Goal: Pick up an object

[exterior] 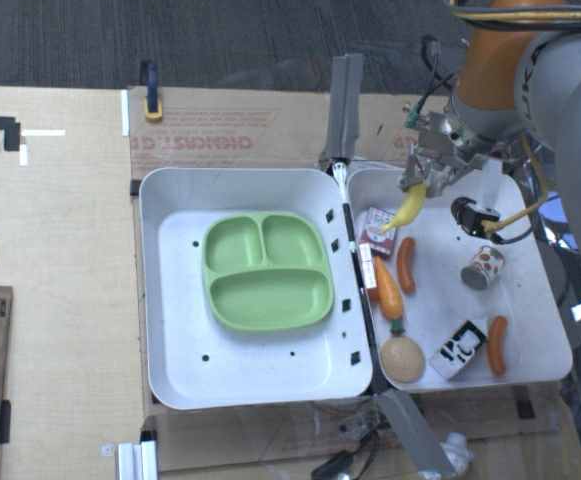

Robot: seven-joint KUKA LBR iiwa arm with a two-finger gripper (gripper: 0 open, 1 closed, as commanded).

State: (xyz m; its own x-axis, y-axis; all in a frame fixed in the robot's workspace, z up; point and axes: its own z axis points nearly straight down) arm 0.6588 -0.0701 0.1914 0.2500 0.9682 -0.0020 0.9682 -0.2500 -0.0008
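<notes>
The jaws (422, 176) are closed on a curved yellow banana (408, 208) near the right bin's (530, 368) back-left corner; two smooth orange sausages (406, 264) lie there.

The gripper (425, 178) hangs over the right bin's (530, 368) far left corner with a banana (407, 208) between its fingers. A green plate (267, 270) sits mid left bin (170, 368).

Dark grey floor (220, 18) beyond pale wooden bench (50, 268) (cardboard-covered).
</notes>
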